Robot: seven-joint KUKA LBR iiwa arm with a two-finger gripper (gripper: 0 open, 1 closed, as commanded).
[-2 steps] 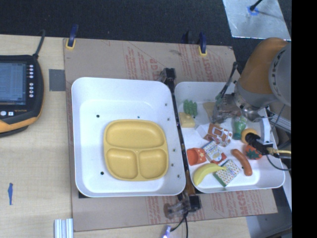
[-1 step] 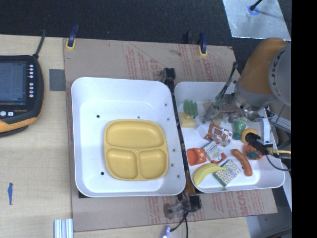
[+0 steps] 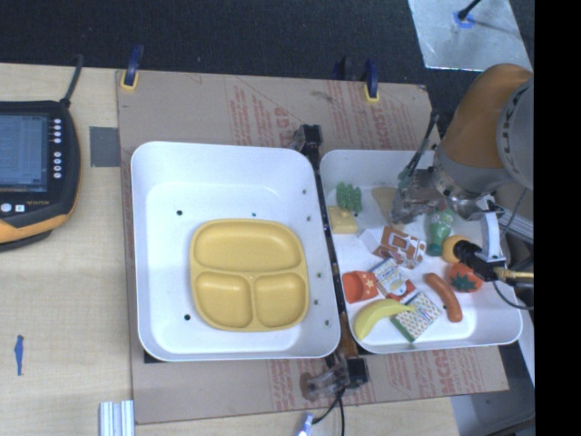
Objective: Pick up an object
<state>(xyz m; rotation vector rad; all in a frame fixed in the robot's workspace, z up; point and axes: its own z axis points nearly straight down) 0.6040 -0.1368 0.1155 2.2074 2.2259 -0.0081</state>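
At right of centre the gripper [image 3: 410, 196] hangs over the right bin [image 3: 508, 334]; its state cannot be told. Below it lies the banana [image 3: 379, 315], long axis slanting up to the right. The left bin [image 3: 150, 243] holds a yellow tray [image 3: 249, 273].

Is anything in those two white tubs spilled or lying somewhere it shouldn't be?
Nothing looks spilled or broken. The toy food, like the banana and sausage, lies jumbled in the right bin, while the yellow tray sits flat in the left bin.
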